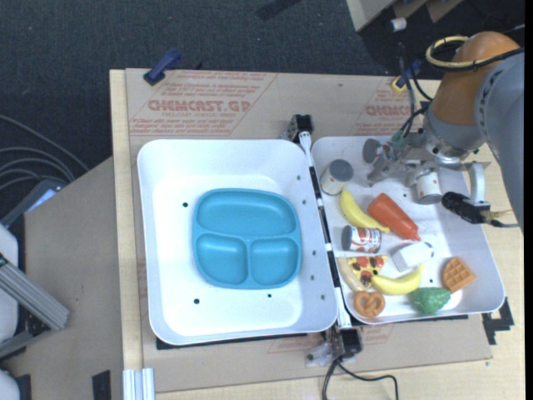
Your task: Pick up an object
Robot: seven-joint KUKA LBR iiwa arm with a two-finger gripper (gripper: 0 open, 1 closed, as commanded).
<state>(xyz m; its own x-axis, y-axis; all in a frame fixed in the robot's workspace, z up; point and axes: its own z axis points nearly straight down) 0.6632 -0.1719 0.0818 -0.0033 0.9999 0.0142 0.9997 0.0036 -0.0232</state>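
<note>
The right bin (483,248) holds several toy foods: a yellow banana (354,209), an orange carrot (393,215), a small can (364,240), a pizza slice (366,267), a second banana (398,282), a white block (410,257), a waffle (457,273), a green broccoli piece (430,300) and a brown pretzel (369,304). A grey disc (339,171) lies at the bin's far left corner. My gripper (381,162) hangs low over the far part of this bin, just right of the grey disc and above the carrot. Nothing shows in its grasp.
The left bin (166,223) carries a blue divided plate (246,237). A black divider with clamps (315,190) runs between the bins. The grey arm with its orange band (470,65) and a side cable (466,207) cover the right bin's far right corner.
</note>
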